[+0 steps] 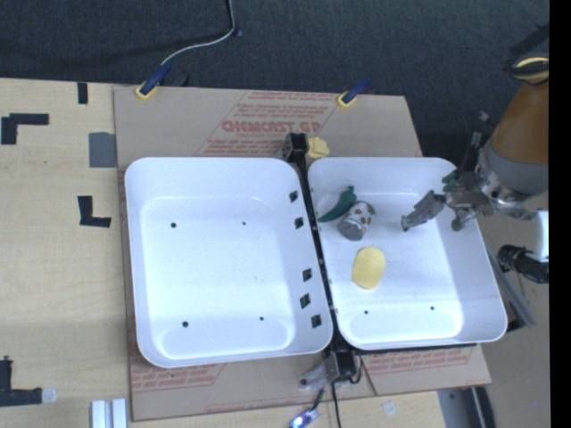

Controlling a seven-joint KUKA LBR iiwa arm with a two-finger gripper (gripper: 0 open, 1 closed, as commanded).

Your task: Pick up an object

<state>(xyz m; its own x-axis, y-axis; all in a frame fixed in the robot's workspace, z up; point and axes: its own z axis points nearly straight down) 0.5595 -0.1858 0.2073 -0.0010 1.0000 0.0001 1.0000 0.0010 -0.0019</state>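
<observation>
A yellow rounded object lies in the middle of the right bin. A small grey and white object with red spots sits just above it, and a dark green curved piece lies next to that, near the divider. My gripper hangs over the right bin's upper right area, to the right of these objects, with nothing seen between its fingers.
The left bin stands beside the right one, both on a cardboard sheet. A black clip and a yellow scrap sit at the top of the divider. The arm's orange band is at the right edge.
</observation>
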